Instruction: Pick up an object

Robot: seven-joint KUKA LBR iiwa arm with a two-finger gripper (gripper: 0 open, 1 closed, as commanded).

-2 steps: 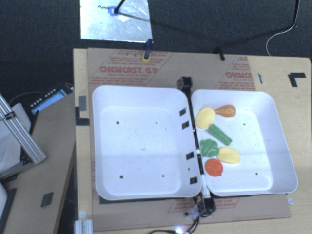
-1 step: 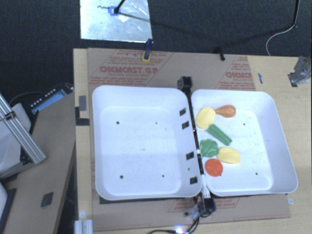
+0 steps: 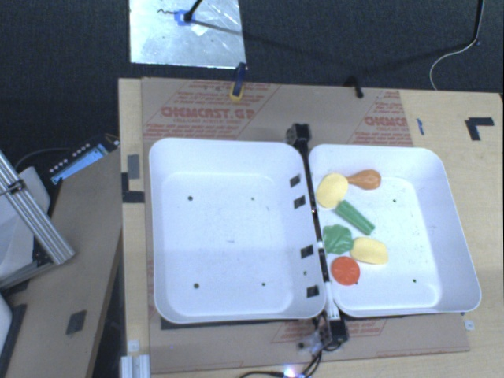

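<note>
The right bin (image 3: 441, 235) holds several toy foods along its left side. A yellow round piece (image 3: 331, 189) lies beside an orange drumstick-shaped piece (image 3: 365, 179). Below them sit a long green piece (image 3: 353, 216), a darker green leafy piece (image 3: 337, 238), a yellow lemon-like piece (image 3: 369, 250) and a red tomato (image 3: 345, 271).
The left bin (image 3: 228, 227) lies beside the right one, joined by black clips (image 3: 299, 203). Both rest on a cardboard sheet (image 3: 205, 109). A shiny metal plate (image 3: 187, 20) lies on the dark floor beyond. An aluminium frame (image 3: 31, 219) stands at the left.
</note>
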